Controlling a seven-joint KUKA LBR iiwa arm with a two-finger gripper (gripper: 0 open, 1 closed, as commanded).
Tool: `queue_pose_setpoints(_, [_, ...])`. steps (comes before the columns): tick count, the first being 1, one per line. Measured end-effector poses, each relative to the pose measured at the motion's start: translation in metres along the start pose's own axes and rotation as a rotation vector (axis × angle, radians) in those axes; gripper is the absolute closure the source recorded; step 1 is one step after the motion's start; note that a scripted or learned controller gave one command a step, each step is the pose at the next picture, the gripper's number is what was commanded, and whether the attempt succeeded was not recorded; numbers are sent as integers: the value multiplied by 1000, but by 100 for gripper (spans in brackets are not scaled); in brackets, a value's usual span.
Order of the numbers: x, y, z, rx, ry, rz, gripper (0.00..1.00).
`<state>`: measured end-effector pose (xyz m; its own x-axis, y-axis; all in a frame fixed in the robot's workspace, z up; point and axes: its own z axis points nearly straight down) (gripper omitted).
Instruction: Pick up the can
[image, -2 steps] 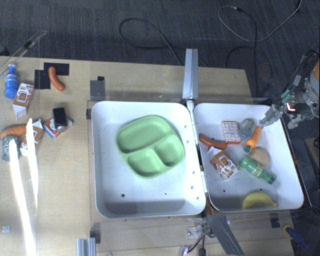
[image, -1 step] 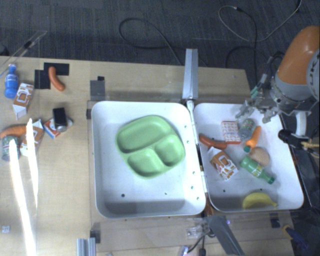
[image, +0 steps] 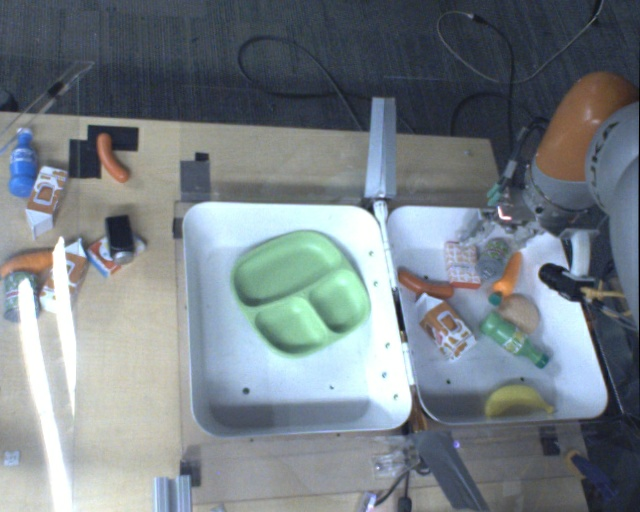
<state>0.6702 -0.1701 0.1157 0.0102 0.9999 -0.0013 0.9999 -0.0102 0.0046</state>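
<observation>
Camera view puts the gripper (image: 507, 216) at the right bin's (image: 600, 395) far edge; whether it is open or closed cannot be told. Just beside it, toward the view's lower left, lies the can (image: 490, 257) — dull, silvery, crumpled-looking — between a printed carton (image: 460, 262) and a smooth orange carrot (image: 507, 277). Its long axis is unclear.

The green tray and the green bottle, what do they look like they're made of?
Tray: probably moulded plastic, matte; one even pale green with soft rounded compartments. Bottle: likely clear green plastic, glossy; it looks see-through, with a white cap.
</observation>
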Motion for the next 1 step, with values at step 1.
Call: queue_pose_setpoints(1, [-25, 6, 19, -11, 5, 49, 0])
